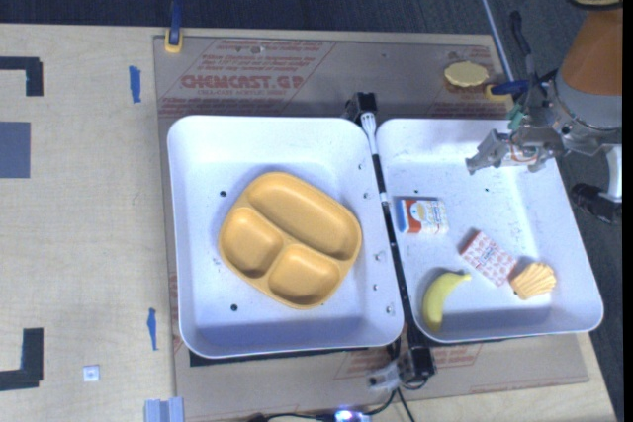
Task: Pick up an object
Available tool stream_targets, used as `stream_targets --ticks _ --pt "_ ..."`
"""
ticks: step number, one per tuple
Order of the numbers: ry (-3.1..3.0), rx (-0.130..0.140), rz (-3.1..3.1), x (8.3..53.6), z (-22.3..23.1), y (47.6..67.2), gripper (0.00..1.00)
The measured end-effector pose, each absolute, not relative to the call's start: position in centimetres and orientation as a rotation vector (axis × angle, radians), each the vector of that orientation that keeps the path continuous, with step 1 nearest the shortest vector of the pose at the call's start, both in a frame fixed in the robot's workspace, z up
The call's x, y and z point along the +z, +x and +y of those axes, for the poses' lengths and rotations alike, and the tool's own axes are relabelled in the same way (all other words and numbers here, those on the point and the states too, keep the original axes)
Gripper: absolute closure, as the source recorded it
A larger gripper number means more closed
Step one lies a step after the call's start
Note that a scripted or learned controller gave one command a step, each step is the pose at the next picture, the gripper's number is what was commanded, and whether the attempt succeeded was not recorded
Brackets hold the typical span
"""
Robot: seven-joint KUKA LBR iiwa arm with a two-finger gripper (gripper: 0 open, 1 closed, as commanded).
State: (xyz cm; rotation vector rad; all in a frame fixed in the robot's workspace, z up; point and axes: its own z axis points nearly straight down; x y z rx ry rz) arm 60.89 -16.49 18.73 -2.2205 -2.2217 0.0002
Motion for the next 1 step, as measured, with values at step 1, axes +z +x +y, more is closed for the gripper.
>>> stream_targets --ticks 1 --pt "-2.222 -0.003 -2.224 8.59 -13.19 62.67 0.00"
